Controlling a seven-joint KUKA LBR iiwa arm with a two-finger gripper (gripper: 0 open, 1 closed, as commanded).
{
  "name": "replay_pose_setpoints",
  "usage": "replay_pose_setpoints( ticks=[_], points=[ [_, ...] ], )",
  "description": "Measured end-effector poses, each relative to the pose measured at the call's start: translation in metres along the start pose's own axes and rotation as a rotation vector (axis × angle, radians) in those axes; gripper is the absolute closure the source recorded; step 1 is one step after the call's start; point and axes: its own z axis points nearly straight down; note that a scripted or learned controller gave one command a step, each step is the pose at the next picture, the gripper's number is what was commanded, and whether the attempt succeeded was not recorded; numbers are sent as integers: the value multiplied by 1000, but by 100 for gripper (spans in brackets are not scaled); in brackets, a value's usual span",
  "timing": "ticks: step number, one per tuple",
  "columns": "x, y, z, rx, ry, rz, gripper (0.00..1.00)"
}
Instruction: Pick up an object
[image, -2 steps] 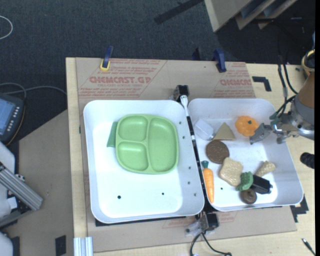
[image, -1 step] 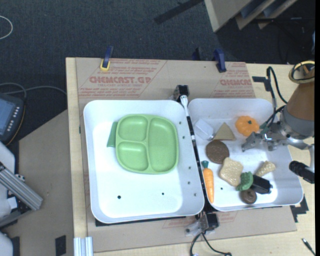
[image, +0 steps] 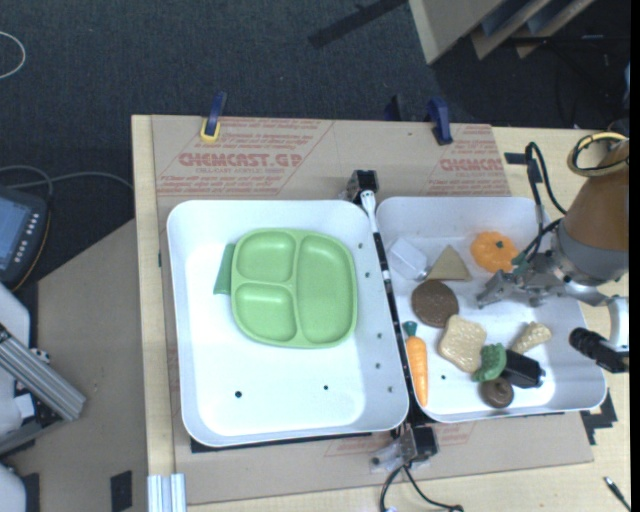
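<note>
We see the arm (image: 600, 215) cut off by the right edge, so its upper part lies out of frame. The gripper (image: 505, 287) is small and dark against the right bin (image: 455, 210), and we cannot tell how its fingers stand or whether they touch anything. The black piece (image: 522, 368) near the bin's lower right corner is too dim for us to name, and it partly covers the brown round item (image: 497, 392) below it. The green leafy piece (image: 491, 361) overlaps the tan slice (image: 464, 342), hiding its right edge. At the left edge, a dark screen device (image: 20, 235) and metal frame (image: 30, 375) are cropped.
</note>
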Motion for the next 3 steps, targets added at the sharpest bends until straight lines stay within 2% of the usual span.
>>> replay_pose_setpoints(
  ticks=[1,3],
  points=[
    [0,1,-12,-4,-2,0,100],
    [15,14,-112,-9,-4,-1,100]
  ],
)
